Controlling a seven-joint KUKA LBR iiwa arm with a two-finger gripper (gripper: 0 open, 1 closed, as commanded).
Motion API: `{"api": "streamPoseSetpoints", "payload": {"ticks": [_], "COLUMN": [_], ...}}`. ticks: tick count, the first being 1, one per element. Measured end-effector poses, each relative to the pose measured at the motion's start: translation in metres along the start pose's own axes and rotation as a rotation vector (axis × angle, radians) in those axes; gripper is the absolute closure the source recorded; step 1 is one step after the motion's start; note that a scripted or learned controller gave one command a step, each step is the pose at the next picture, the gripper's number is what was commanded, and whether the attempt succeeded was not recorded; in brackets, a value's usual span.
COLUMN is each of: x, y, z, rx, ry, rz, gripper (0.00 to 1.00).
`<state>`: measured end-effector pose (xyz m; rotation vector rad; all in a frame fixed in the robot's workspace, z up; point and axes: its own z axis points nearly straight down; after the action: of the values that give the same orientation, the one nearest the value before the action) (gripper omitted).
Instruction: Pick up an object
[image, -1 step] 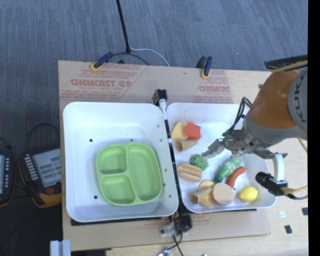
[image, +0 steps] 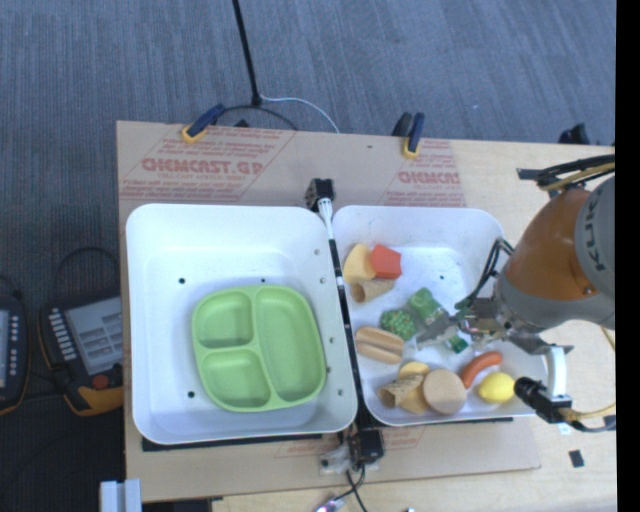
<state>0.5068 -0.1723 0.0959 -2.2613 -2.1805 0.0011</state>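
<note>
The tool hangs low in the right bin, beside green toy vegetables and a hot dog; its grip state is impossible to tell. A green divided plate lies in the left bin.

smooth plastic green tray, glossy white bins.

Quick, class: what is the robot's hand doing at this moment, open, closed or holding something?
Hand: low in the right white bin among the toy food, by the green broccoli piece; open or closed cannot be told.
</note>
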Motion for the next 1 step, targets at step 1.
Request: {"api": "streamPoseSetpoints", "payload": {"ticks": [1], "x": [-0.0380], "y": [-0.0126], "z": [0.0031], "rx": [-0.014], "ry": [0.017], "rz": [-0.142], "gripper": [0.00]}}
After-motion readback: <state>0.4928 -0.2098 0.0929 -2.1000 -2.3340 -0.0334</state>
